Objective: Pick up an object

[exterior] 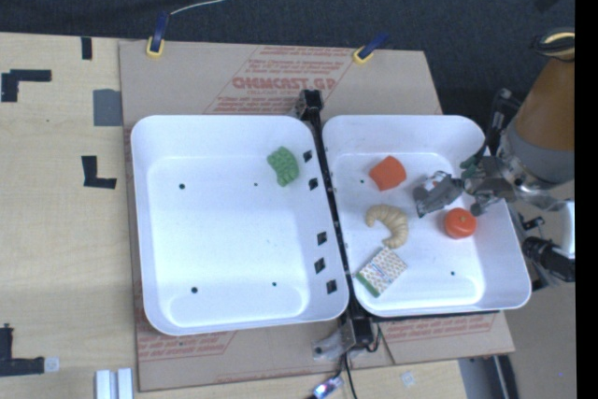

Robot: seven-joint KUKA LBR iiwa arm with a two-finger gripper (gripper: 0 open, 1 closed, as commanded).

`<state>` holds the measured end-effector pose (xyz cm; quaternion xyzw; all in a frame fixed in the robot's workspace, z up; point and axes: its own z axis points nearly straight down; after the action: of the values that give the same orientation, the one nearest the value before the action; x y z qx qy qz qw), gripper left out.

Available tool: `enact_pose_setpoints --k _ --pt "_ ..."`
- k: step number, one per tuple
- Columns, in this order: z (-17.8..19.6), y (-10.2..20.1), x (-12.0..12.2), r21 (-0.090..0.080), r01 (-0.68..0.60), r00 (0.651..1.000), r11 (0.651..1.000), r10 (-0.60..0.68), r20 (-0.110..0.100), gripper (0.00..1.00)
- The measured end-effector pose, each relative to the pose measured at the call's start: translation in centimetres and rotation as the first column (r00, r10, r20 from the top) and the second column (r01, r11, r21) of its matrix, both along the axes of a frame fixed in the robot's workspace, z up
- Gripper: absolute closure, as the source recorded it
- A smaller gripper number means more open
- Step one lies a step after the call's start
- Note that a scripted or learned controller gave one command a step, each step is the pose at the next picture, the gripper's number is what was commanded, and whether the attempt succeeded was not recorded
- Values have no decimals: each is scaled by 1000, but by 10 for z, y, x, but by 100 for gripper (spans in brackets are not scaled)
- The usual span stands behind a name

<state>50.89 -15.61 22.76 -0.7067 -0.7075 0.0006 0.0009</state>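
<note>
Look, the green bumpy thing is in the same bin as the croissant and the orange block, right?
Not quite. The camera view shows the green bumpy thing alone in the left bin. The croissant and the orange block share the right bin.

Even, bright light; white bins [224, 126] glare slightly; picture soft, low-resolution.

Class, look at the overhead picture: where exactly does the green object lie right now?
The green object lies in the left bin, near its upper right corner, close to the divider between the bins and apart from the items in the right bin.
</note>
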Motion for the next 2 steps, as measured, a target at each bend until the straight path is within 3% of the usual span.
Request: enact_pose_setpoints --k 1,2 --pt "10 0 0 0 -1 1000 1000 1 -1 100" --pt "-2 51 -27 2 -3 1000 1000 3 -4 100"
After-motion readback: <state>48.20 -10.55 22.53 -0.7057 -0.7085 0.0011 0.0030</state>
